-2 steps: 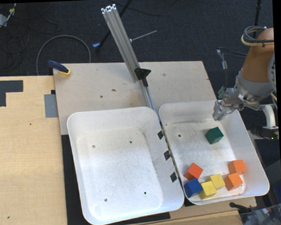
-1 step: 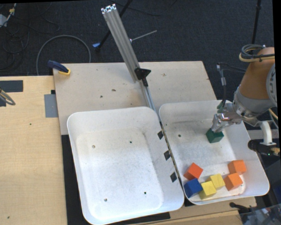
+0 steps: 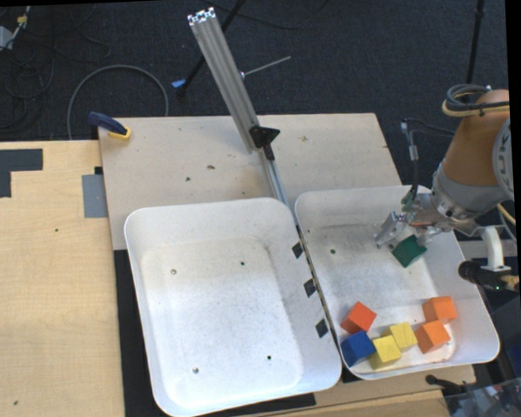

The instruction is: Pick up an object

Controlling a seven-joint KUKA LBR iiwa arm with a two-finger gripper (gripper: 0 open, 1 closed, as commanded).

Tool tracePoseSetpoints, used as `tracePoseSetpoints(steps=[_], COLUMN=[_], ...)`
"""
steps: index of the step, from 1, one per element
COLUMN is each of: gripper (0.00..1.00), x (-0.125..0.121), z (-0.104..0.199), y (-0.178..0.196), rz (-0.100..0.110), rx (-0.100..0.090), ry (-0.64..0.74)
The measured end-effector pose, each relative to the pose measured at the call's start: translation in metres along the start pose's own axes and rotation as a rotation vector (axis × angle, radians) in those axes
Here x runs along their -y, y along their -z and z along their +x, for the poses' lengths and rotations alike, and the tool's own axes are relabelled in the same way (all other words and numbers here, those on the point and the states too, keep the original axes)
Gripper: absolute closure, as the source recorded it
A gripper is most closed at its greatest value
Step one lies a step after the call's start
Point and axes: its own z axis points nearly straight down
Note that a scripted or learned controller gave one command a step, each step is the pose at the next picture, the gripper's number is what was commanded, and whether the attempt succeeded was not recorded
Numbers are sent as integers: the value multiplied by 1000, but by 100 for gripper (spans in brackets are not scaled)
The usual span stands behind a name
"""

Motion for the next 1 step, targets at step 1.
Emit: tracePoseSetpoints(steps=[1], gripper=[0], x=[0], z=[0], y=[0], rz=[0], rx=[0], ry=[-1])
